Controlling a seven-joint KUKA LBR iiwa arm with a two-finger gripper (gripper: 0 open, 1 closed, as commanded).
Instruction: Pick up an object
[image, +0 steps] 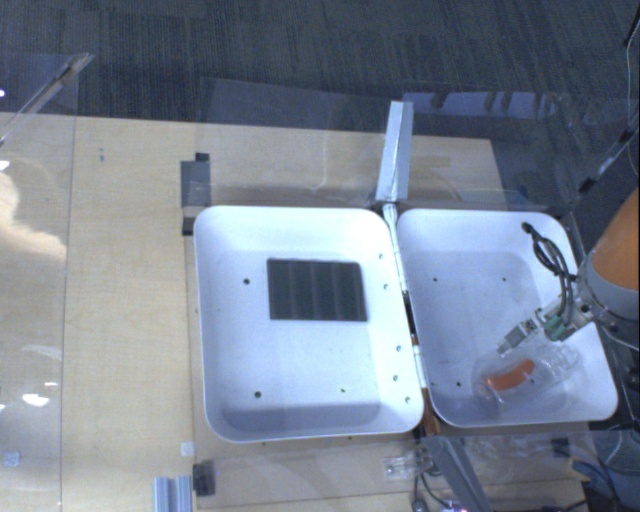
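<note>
Camera view looks down at a slant on your worktop (120, 300), pale wood, with two shallow white bins side by side. Your left bin (230, 390) carries a dark ribbed rectangle (316, 290) on its floor, slightly above centre. Your right bin (450, 260) holds the task's thing: a clear plastic object with an orange part inside (512, 377), lying low in the bin toward its near right corner, resting on the floor and close to the front wall.

Your arm (615, 265) comes in from the right edge, orange band showing above the wrist, black cables looping off it over the bin's right side. The tool (540, 327) sits just above and beside the clear object, its tip angled down and to the left toward it. You cannot tell from this angle whether the tool is spread or pressed together, nor whether it touches the object; the clear plastic blurs the boundary.

A grey metal bar (395, 150) stands at the back where the two bins meet.
</note>
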